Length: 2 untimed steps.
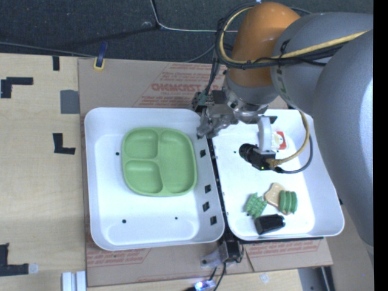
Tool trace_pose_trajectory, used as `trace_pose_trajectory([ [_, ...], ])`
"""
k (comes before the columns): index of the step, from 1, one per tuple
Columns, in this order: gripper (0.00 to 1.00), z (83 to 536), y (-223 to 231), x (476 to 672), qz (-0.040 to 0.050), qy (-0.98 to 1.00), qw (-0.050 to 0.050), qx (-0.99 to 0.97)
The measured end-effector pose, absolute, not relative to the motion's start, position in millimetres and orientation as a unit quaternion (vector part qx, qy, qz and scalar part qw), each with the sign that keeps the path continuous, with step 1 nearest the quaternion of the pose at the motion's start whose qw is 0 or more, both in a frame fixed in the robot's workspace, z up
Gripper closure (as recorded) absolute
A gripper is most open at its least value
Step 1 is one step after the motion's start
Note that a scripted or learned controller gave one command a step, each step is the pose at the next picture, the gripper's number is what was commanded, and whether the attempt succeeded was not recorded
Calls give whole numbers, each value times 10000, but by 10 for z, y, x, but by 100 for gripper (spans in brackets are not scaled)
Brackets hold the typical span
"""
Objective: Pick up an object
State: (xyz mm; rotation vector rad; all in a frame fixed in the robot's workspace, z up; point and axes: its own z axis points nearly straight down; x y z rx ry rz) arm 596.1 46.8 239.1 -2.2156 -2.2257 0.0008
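We see no pick yet: end effector (209, 119) hovers at the bins' divider, grip state we can't tell, while small black rectangular block (268, 224) and knobbly green plastic piece (255, 205) lie loose in the view's right shallow white bin (315, 205).

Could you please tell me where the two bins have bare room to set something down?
The left bin has a wide bare strip along its near edge, below the green plate, and a narrower one to the plate's left. The right bin is crowded: green toys and a black block sit at its near end, the gripper hangs over its far-left corner.
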Motion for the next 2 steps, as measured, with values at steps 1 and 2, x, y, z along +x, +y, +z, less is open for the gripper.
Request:
trace_pose_trajectory([
  [1,100,2269,929,6008,10,-7083,1,-7059],
  [2,0,2272,919,6006,9,-7080,5,-7062],
])
